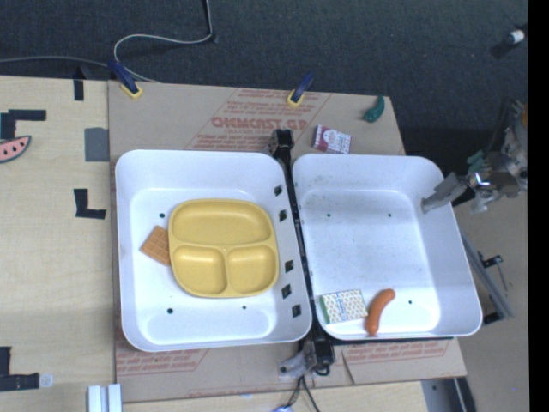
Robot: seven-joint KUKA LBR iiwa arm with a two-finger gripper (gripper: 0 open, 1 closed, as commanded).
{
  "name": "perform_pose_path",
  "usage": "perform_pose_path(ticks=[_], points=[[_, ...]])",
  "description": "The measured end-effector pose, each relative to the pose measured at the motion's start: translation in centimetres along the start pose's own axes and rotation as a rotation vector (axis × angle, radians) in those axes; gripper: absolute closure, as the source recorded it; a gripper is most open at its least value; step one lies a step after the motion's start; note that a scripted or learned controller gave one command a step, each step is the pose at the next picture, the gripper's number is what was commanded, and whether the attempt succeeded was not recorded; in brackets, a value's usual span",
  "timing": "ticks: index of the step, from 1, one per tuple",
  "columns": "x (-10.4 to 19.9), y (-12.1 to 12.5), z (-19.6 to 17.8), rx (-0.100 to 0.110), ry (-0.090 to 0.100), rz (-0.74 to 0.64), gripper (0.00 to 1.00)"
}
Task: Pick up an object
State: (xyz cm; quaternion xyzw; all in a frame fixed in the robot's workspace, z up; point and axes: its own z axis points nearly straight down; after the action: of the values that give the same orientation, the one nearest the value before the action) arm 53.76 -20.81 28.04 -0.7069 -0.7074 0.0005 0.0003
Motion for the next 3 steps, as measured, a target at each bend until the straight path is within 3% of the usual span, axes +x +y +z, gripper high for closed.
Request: perform_pose_path(ticks=[1, 2, 3], points=[[1.2, -4.7, 19.5, -0.001, 0.002, 0.000, 0.00], [1.1, -4.6, 18.5, -0.006, -0.002, 0.001, 1.00], [1.1, -4.6, 18.5, -0.006, -0.002, 0.001, 0.00]])
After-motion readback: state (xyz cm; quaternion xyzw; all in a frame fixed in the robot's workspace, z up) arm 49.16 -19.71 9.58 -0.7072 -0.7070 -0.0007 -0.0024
